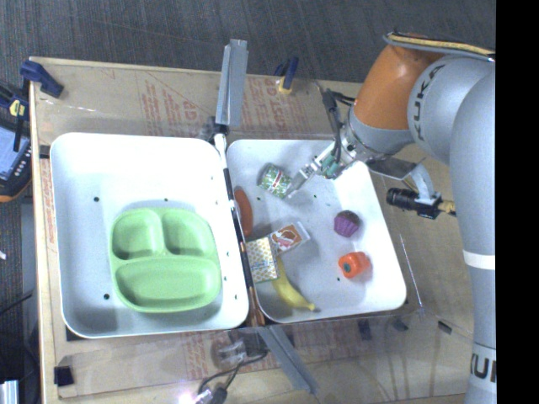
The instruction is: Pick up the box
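This is a robotics lab or test cell: a bare plywood bench (126, 99) with blue clamps (40, 77) at its edges stands on dark grey carpet (168, 15), bearing two shallow white plastic bins (76, 154) under a grey-and-orange industrial arm (438, 99).

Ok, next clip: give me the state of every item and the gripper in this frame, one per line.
box: lying flat in the right bin, not held
can: on its side, by the gripper
gripper: low in the right bin, beside the can
banana: lying flat
green divided plate: flat in the left bin
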{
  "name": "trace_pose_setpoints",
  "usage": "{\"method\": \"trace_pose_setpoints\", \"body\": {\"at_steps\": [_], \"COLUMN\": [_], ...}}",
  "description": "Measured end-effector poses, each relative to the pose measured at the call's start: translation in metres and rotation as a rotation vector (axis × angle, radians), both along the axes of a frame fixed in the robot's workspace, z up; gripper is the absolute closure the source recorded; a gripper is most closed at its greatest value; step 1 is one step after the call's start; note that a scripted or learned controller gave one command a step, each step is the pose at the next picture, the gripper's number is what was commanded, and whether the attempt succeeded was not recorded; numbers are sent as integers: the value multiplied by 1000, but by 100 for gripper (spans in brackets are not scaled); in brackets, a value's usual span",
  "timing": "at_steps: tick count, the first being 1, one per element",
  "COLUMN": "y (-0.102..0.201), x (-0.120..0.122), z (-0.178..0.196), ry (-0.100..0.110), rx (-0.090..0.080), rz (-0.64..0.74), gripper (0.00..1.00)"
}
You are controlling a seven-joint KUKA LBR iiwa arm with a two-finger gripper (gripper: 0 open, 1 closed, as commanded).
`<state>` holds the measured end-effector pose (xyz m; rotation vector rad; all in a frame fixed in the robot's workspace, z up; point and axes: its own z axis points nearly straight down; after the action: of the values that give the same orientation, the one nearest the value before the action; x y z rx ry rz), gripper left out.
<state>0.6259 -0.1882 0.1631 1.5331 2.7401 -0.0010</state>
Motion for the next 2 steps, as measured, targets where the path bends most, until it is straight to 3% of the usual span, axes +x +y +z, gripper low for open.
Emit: {"method": "trace_pose_setpoints", "body": {"at_steps": [1,2], "y": [25,26], "x": [31,32], "z": [-72,-61], "ry": [3,1], "rx": [2,2], "rz": [-162,-157], "gripper": [0,100]}}
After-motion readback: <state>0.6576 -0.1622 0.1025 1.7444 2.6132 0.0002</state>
